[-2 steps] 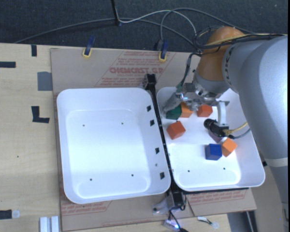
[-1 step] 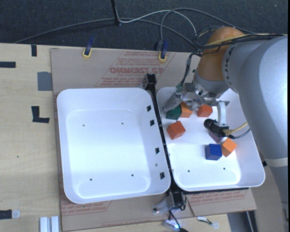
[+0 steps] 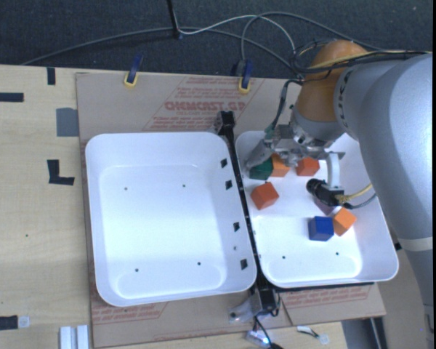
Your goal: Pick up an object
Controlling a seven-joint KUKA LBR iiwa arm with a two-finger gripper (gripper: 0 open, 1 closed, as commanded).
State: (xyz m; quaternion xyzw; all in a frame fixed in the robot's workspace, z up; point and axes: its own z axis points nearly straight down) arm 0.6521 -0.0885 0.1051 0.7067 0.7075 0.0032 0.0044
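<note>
In right bin [image 3: 305, 262], far-left corner: gripper [image 3: 276, 155] low over block cluster; can't tell whether wide or narrow, nothing seen held. Green block [image 3: 260, 171] just under it, partly hidden. Orange block [image 3: 280, 169] touching green block's right. Red block [image 3: 307, 167] farther right. Red cube [image 3: 264, 195] nearer, just beside divider. Blue cube [image 3: 320, 228] and orange cube [image 3: 344, 221] touching, near-right. Blocks matte, sharp-edged. Bins smooth glossy white, rounded corners; left bin [image 3: 160, 227] alongside. Arm [image 3: 392, 115] grey, bulky, rounded, reaching in from right, wrist pointed down.

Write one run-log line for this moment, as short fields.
gripper: over right bin | nearest: green block | grasp: not confirmed
</note>
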